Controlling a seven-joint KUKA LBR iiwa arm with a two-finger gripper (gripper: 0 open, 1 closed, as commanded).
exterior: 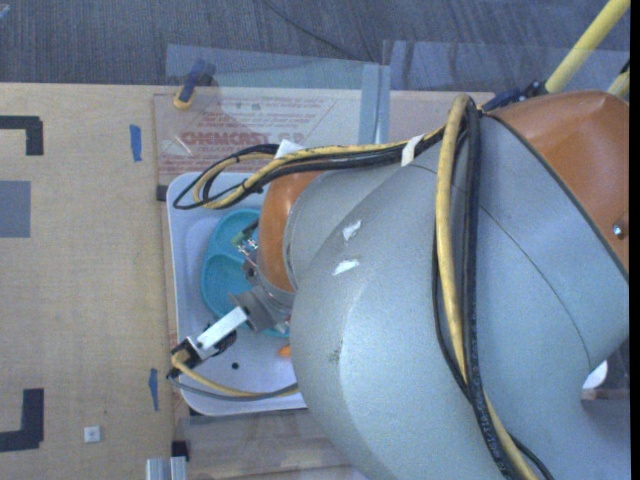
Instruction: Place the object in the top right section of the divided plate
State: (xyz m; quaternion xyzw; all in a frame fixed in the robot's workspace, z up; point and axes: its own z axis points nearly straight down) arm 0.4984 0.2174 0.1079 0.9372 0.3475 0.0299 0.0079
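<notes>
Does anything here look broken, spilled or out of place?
Nothing looks spilled or broken. The teal divided plate lies flat in the white bin, mostly hidden under the grey arm. A small orange bit peeks out at the arm's edge; too little shows to name it.

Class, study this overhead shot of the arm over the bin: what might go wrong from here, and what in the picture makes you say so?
1. The arm covers most of the teal divided plate, so its top right section is hidden; a drop could go in the wrong section unnoticed.
2. The yellow and black cables loop low over the white bin near the plate and might snag its rim.
</notes>
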